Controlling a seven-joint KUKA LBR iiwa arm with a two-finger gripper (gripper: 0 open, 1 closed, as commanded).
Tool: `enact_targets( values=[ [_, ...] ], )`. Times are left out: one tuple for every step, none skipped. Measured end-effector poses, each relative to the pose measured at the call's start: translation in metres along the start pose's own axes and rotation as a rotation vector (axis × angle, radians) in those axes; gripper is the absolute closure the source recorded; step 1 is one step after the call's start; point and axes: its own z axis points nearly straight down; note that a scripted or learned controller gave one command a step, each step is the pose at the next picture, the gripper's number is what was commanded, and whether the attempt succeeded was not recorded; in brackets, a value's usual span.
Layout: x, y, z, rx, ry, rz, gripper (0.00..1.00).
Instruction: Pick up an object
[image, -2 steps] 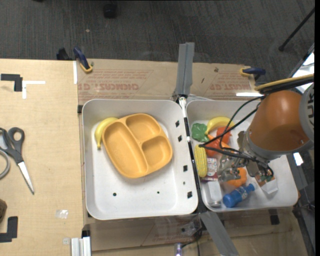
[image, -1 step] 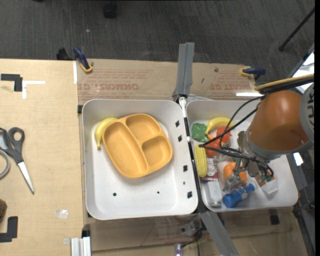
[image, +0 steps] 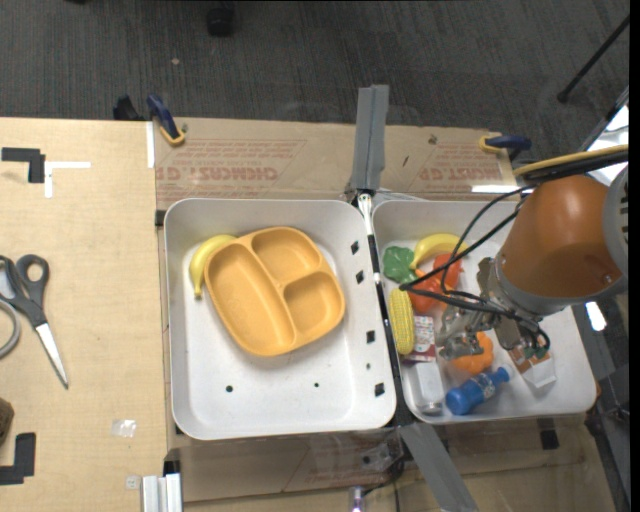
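Objects for picking: a heap in the right bin (image: 575, 395), under the arm (image: 560, 245).

Right bin, contents:
- Corn cob (image: 402, 318), yellow, lying along the left wall.
- Green piece (image: 397, 262), at the far left corner, just beyond the cob.
- Banana (image: 437, 245), yellow, at the far side, right of the green piece.
- Red-orange item (image: 437, 285), near the middle, partly behind black cables.
- Orange item (image: 478, 352), just under the gripper.
- Blue bottle (image: 476, 391), lying on its side at the near edge.
- Clear item (image: 424, 385), left of the bottle, against the near left wall; kind not clear.
- Small packet (image: 424, 333), red and white, beside the cob.

Left bin (image: 200, 400), contents:
- Orange divided plate (image: 274, 289), three sections, tilted in the middle.
- Second banana (image: 205, 260), tucked against the plate's far left rim.

Gripper (image: 462, 338): low in the right bin, over the orange item and just beyond the bottle. Its metal parts merge with the clutter; cannot tell how wide it stands, nor whether it grips anything.

Bench, left side: scissors (image: 35, 310), grey handles, well apart from both bins.
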Motion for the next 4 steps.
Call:
enact_targets(
  values=[
    [0.0, 0.0, 0.0, 0.0, 0.0, 0.0, 0.0],
    [0.005, -0.006, 0.02, -0.006, 0.013, 0.014, 0.0],
    [0.005, -0.006, 0.02, -0.006, 0.014, 0.014, 0.0],
    [0.001, -0.007, 0.009, -0.002, 0.001, 0.013, 1.0]
  ],
)
